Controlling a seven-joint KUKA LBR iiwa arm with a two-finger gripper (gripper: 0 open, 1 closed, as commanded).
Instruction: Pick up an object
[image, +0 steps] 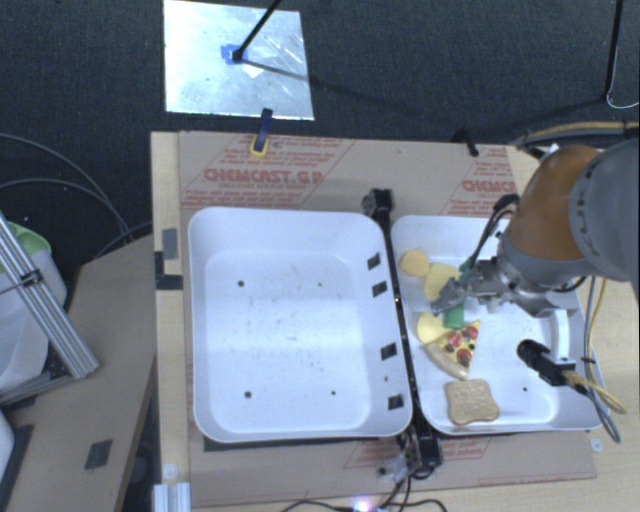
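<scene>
Grey arm with orange band reaching in from the right, its gripper (453, 301) hanging low over the right shallow white bin (520, 400). Can't tell finger state. Small green block (455, 318) sitting right under the tip, touching a toy pizza slice (456, 348). Yellow rounded pieces (416, 264) lying just beside. Tan toast slice (471, 401) lying near the front wall. Left white bin (290, 325) sitting alongside.
</scene>
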